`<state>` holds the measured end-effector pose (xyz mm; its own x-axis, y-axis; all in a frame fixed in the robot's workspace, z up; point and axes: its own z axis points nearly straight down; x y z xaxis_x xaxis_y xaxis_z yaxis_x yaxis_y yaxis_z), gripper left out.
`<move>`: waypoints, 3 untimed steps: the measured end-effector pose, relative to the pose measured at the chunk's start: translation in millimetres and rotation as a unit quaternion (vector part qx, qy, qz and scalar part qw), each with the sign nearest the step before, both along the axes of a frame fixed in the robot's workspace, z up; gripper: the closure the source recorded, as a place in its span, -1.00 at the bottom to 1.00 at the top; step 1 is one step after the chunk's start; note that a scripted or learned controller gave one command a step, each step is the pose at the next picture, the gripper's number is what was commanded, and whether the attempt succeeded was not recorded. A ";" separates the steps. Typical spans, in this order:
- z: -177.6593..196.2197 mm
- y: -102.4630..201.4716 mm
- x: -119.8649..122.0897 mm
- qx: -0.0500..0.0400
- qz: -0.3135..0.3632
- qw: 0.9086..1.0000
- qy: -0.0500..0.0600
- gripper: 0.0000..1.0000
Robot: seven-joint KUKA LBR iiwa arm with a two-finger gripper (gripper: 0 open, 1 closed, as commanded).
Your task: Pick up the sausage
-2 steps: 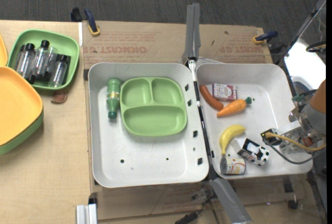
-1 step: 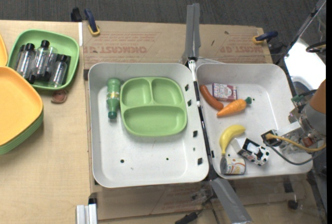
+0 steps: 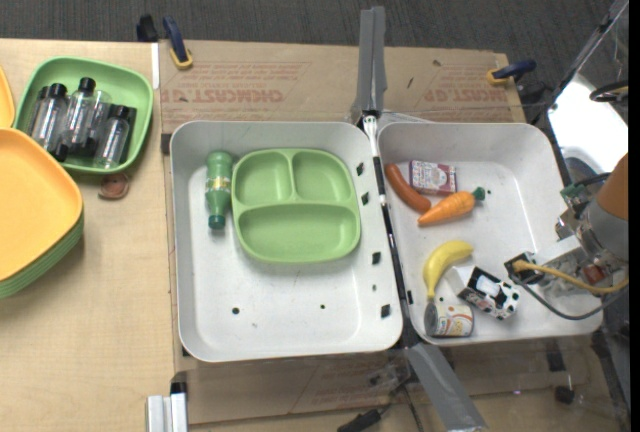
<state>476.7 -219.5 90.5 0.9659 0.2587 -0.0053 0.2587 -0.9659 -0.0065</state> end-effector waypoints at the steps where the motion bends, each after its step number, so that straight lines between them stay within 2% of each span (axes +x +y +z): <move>1: 15.7 -2.5 -0.4 -0.002 -0.029 1.000 -0.001 1.00; 2: 16.4 -1.7 -0.3 -0.001 0.032 0.999 0.000 1.00; 3: 16.9 -2.7 -0.3 -0.002 -0.028 1.000 -0.001 1.00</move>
